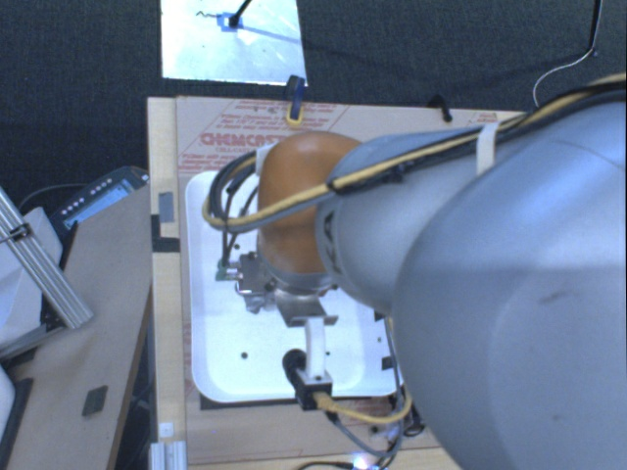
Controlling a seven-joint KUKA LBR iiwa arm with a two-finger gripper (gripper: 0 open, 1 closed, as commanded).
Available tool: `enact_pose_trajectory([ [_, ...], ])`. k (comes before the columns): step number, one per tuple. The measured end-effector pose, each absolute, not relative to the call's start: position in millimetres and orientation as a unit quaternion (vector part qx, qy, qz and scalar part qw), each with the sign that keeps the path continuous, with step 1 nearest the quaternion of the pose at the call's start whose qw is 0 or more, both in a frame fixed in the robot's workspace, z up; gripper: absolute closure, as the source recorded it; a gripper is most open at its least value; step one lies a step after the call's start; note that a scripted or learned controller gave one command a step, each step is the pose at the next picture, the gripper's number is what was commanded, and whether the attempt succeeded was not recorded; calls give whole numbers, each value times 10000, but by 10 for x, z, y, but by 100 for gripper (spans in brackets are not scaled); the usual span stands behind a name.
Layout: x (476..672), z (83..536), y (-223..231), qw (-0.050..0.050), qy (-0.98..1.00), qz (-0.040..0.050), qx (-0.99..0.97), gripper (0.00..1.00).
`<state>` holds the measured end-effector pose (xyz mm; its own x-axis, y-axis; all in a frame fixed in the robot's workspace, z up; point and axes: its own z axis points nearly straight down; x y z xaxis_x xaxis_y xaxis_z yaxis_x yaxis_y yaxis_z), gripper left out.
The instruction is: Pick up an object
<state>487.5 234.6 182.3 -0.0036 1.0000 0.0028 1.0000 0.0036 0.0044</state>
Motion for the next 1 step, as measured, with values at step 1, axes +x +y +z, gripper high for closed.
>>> enact_pose_trajectory([
  [1,4852,1305,2338,-12,7075,-24,7067,100],
])
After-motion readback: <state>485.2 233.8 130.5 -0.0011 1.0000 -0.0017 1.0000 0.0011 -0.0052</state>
